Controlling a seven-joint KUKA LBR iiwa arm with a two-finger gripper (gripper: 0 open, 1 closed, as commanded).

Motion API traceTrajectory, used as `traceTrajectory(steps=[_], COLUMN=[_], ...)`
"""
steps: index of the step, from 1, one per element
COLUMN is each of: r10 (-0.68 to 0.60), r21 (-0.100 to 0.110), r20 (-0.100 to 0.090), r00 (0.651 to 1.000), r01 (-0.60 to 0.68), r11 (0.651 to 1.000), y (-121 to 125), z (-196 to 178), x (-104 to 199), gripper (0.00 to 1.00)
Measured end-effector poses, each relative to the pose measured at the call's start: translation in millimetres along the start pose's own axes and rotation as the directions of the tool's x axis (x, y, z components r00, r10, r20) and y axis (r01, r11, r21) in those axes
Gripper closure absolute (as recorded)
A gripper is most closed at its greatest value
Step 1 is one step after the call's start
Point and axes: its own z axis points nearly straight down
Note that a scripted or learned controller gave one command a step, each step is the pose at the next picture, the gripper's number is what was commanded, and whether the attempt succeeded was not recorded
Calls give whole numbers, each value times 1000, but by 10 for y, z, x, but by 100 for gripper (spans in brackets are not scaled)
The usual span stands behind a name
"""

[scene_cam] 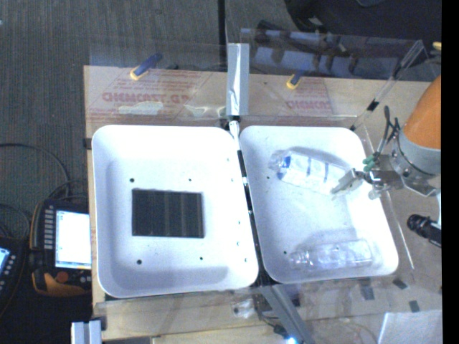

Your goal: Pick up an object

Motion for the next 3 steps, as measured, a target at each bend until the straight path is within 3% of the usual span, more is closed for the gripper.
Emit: traceTrajectory(steps=[1, 2, 3], r10=[-96, -96, 29], r21=[1, 1, -1], r20=[3, 2, 2], r00=[995, 995, 1000], r01=[96, 96, -29], r11=[995, 995, 1000], y=[180, 181, 1030], z=[408, 408, 391], x=[-279, -279, 306], gripper=[0, 0, 0])
